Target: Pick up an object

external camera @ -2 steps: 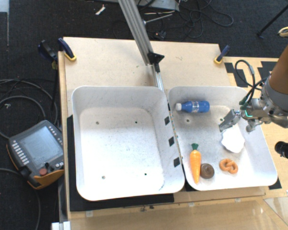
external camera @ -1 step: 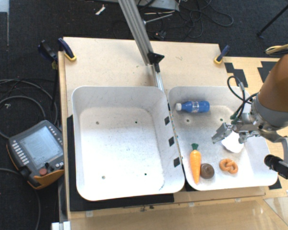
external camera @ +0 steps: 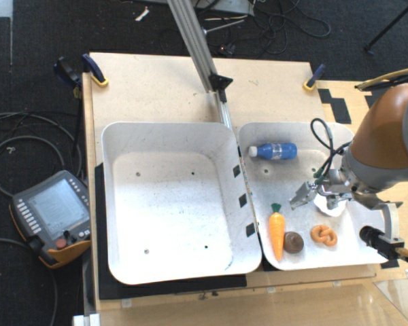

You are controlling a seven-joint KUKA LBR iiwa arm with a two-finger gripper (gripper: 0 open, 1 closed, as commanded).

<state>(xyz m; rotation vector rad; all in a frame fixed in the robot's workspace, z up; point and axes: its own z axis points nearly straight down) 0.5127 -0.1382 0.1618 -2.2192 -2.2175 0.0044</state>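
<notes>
While the end effector (external camera: pixel 311 194), its fingers spread and nothing held, is poised mid-bin in the right bin (external camera: pixel 258 246), the carrot (external camera: pixel 277 233), brown ball (external camera: pixel 294 242) and pretzel (external camera: pixel 324 236) along its near edge could be nudged aside by an off-centre descent.

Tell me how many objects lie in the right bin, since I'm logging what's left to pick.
4: a bottle near the far wall, a carrot, a brown ball beside it, and a pretzel. The arm may hide more.
</notes>
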